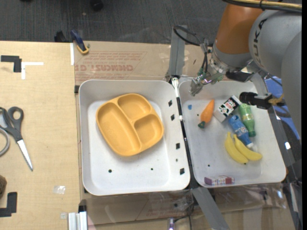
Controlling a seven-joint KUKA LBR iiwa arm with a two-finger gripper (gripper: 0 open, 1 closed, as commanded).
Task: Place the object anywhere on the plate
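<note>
Jaws [199, 83], grip state unclear, hover at the right bin's [211, 169] upper-left edge above the carrot [206, 112]; yellow plate [129, 123] sits unobstructed

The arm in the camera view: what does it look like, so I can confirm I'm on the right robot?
A bulky grey arm with rounded casings and a broad orange band above the wrist. Dark lettering marks the grey shell near the band. A thin yellowish cable runs across the top of the band. Below it sits a small metallic two-finger gripper with thin wires at its wrist.
</note>
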